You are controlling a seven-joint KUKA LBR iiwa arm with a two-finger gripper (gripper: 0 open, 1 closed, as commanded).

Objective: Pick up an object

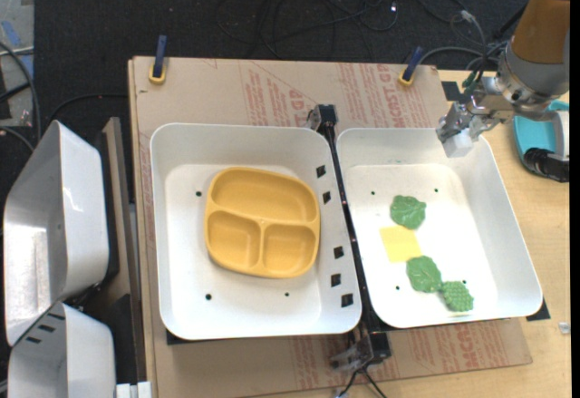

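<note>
White bins: we count two | left bin [172, 206]: one yellow divided tray [263, 221] | right bin [507, 233]: three green pieces [408, 211] [423, 274] [457, 296], one yellow square [400, 244] | gripper [458, 135] upper right, over right bin's far corner; we cannot tell its opening or hold.
</note>
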